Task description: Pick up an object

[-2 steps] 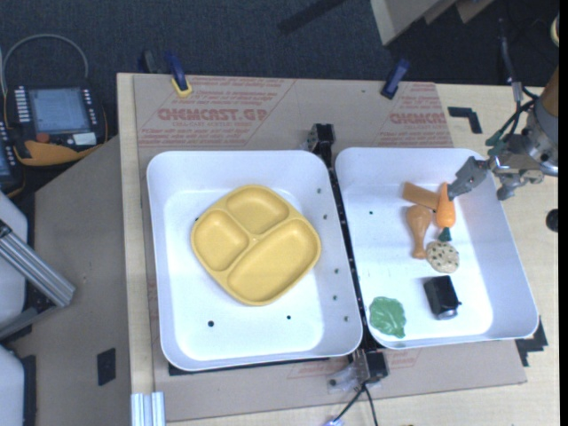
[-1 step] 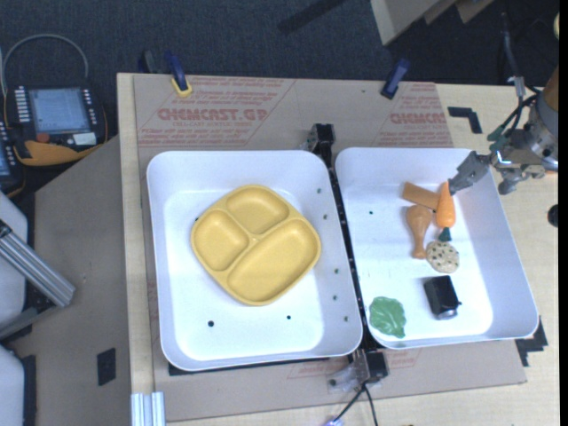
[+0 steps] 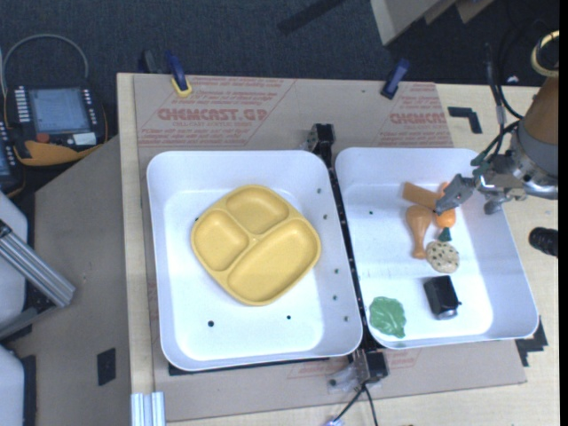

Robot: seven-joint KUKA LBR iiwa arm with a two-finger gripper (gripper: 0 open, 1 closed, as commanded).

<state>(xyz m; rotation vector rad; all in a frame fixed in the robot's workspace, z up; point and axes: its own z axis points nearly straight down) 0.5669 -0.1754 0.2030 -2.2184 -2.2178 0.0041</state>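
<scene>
Green and leaf-like, a small toy (image 3: 387, 316) lies at the near edge of the right bin (image 3: 501, 273), at about 7 o'clock in that bin. Just to its 2 o'clock sits a small black block (image 3: 441, 295). Above the block lies a round speckled cookie (image 3: 442, 256). An orange drumstick toy (image 3: 417, 229) lies in the middle of the bin. Its long side runs from 12 o'clock down to 6 o'clock, tilted a little, with the thin end pointing down toward the cookie. A second orange piece (image 3: 422, 193) lies across its top, pointing to 3 o'clock. The gripper (image 3: 451, 201) reaches in from 3 o'clock and sits right at that orange piece. I cannot tell how its fingers are set. The left bin (image 3: 177, 238) holds a yellow plate (image 3: 256, 243) with three sections.
</scene>
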